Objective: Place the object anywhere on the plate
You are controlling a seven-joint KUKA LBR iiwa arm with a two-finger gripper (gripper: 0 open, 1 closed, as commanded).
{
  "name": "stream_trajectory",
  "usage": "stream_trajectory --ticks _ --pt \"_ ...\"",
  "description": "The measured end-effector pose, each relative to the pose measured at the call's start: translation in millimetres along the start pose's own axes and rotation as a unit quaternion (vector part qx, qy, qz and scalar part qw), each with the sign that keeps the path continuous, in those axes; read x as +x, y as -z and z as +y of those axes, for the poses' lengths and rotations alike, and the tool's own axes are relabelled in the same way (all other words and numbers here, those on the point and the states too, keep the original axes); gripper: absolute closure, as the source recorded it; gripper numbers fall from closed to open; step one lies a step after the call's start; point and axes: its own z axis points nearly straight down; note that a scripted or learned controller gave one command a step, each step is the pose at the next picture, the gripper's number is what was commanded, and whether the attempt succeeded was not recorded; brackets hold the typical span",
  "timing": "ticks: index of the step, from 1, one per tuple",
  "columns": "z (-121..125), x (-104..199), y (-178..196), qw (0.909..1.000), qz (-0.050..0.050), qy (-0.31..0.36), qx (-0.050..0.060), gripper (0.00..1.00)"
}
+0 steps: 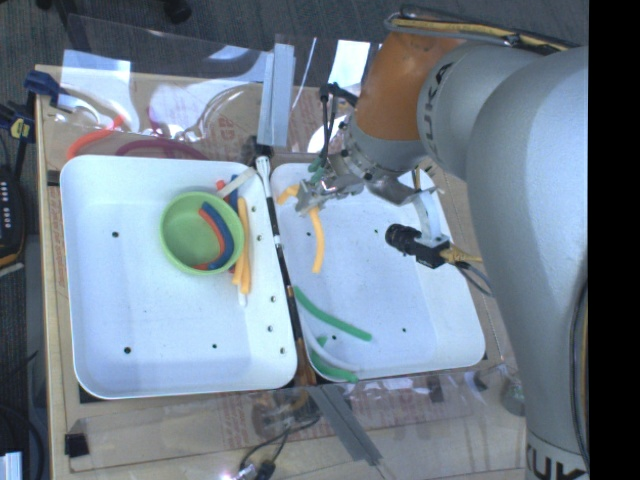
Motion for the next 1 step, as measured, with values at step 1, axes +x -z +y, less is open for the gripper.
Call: stream_trajectory --ticks 1 --pt "0.1 -0.1 0.3 1.0 0.0 0.0 0.0 0.0"
